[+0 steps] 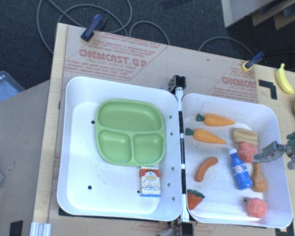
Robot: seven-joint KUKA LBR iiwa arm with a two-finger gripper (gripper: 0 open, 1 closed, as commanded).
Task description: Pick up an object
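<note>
The right bin [286, 130] holds two carrots [215, 120] [207, 136], a tan bread piece [245, 136], a pink lump [247, 152], a blue bottle [240, 170], an orange sausage [205, 168], a strawberry [194, 199], a pink ball [256, 207] and a brown piece [260, 179]. My gripper [274, 153] hangs over this bin's right side, just right of the pink lump and above the bottle. Nothing shows in its grasp.
In the left bin [72, 146] lie a green divided plate [131, 132] and a small red-and-white carton [150, 182]. A yellow banana [283, 79] rests on the bench at the back right. Blue clamps [92, 26] [253, 61] sit on the board's far edge.
</note>
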